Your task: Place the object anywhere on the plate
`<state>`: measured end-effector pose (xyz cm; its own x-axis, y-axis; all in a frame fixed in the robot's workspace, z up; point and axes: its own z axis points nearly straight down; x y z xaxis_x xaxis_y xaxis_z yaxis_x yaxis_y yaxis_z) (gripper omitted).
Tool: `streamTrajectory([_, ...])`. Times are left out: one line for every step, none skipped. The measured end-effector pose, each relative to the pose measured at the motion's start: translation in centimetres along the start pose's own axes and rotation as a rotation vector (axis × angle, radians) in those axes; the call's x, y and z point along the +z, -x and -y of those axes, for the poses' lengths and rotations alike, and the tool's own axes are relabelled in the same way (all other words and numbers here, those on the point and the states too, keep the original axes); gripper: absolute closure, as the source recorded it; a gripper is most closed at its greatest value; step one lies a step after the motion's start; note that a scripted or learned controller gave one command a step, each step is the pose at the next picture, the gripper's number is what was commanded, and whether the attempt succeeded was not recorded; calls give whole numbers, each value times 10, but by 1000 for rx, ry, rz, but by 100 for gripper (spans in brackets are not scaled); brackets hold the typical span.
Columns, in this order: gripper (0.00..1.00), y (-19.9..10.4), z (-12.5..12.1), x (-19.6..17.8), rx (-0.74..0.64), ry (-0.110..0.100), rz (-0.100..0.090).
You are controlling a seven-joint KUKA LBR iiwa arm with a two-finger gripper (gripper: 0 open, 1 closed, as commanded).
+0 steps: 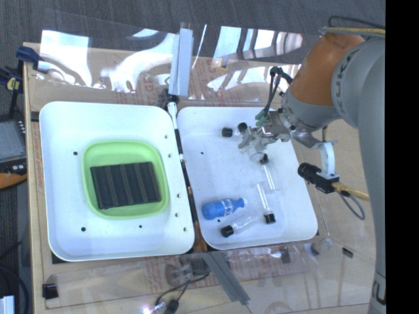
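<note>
Arm comes in from the right of the camera view, orange band point(325, 70) high over the bench's far right corner, wrist angled down and left into the right bin point(296, 222). My gripper point(257, 142) sits over the upper middle of that bin, above the floor near its far wall. Fingers are small and cluttered against the white; can't tell whether they're apart or closed, and can't see anything between them.

Right bin contents:
- blue bottle point(222, 208) lying on its side, lower left area, cap end pointing right, well apart from my gripper.
- clear tube point(237, 226) with a black cap at its left end, lying just below the bottle, near the bin's front wall.
- two more clear tubes point(268, 190) lying roughly end to end right of centre, the lower one ending in a black cap point(270, 218).
- small black cap point(226, 132) near the far wall, left of my gripper.

Which of these counts as the object isn't clear; all of them lie on the right bin's floor.

Left bin point(59, 142): green plate point(93, 157) sits in its middle, with a dark ribbed rectangle point(125, 184) lying in it. Plate is well apart from my gripper, across the divider between the bins.

Black-handled tool point(318, 177) with a yellow tip hangs off the arm's side, just past the right bin's right rim.
</note>
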<state>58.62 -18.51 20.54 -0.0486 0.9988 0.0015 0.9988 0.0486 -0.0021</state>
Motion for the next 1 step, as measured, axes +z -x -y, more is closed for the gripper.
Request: streamTrajectory([0,0,0,0,0,0,0])
